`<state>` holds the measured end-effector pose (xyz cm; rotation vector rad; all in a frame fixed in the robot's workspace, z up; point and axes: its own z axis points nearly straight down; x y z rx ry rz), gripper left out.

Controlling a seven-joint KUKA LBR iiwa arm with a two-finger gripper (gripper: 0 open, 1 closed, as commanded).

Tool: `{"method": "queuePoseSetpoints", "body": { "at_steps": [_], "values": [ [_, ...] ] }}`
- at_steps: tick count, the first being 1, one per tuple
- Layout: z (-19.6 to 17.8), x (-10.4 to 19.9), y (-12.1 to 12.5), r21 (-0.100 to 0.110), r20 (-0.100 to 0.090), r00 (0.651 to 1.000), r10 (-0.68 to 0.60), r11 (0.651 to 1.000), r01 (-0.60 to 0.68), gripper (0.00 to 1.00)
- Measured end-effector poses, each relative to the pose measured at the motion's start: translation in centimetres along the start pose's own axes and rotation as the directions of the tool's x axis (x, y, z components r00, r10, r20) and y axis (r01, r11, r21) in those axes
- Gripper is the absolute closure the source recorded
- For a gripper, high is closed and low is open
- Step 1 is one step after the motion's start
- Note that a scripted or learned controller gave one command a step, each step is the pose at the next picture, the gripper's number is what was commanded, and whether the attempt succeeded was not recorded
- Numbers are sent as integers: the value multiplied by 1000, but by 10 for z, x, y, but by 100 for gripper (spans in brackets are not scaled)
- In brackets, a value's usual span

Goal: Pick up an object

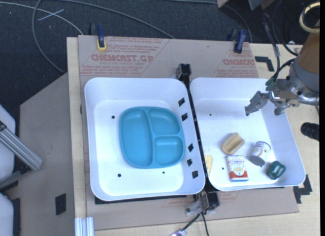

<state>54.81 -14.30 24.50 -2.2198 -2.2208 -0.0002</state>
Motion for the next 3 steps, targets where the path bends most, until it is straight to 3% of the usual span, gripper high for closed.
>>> {"method": "queuePoseSetpoints", "body": {
  "at_steps": [3],
  "values": [
    [156, 13, 3, 4, -1, 1000, 1, 1000, -1, 0]
  ]
}}
